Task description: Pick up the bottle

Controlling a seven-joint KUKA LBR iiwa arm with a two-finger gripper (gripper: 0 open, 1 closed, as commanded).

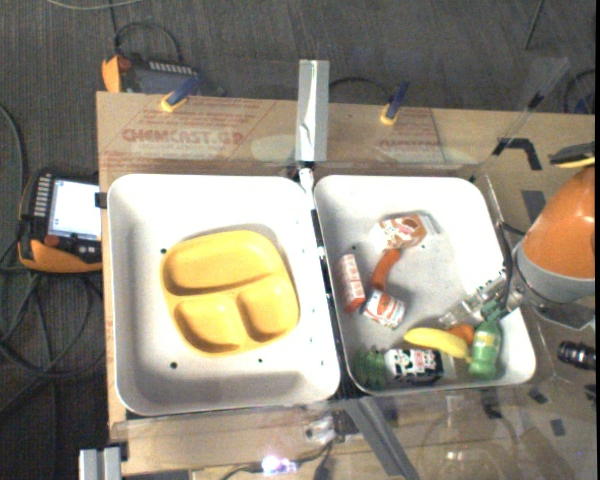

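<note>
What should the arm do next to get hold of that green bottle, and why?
Probably drop a little lower over the green bottle. The gripper hangs just above its top in the right bin, and nothing shows between its fingers yet. A banana lies close beside.

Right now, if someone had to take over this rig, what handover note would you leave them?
Gripper: low over the right bin's near right corner, above the green bottle; nothing visibly between its fingers, and whether it is open or shut is unclear.
Bottle: lying in that corner beside the banana. A dark can lies to its left.
Left bin: holds the yellow divided tray.
Done: the approach, apparently.
Left: grasp and lift the bottle.
</note>
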